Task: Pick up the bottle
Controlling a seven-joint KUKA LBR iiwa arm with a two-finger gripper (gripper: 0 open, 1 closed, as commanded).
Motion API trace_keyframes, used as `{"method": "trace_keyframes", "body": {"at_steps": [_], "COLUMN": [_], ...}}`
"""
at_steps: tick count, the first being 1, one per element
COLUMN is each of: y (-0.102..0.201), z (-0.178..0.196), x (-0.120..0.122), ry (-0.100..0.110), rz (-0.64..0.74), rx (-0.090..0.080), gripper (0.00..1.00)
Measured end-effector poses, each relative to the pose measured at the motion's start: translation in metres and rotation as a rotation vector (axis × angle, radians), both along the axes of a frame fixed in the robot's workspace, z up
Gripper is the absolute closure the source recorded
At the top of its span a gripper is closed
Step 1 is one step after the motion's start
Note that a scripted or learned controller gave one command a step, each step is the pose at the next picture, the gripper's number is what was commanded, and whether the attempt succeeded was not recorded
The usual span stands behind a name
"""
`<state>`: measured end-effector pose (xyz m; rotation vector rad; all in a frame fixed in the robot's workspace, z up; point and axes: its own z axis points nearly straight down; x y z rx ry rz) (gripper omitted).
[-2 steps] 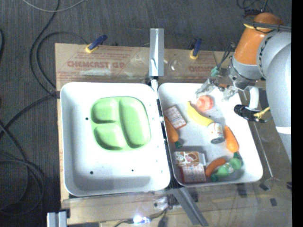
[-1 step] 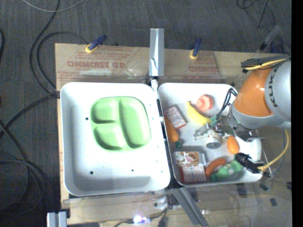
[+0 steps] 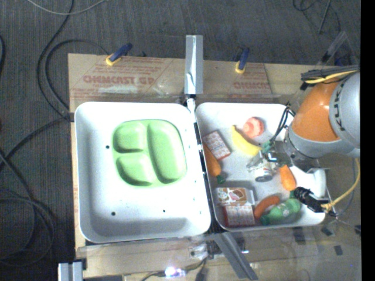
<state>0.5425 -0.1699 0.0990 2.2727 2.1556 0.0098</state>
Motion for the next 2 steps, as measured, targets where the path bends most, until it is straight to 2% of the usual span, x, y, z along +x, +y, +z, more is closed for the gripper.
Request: {"method": "trace_keyframes", "body": {"at_steps": [1, 2], "y": [0.000, 0.004], "z": [0.000, -0.009], "x": [0.000, -0.054], "ry": [0.000, -0.004], "rz": [0.000, -0.006], "rx": [0.000, -0.001], "gripper": [0.00, 0.00]}}
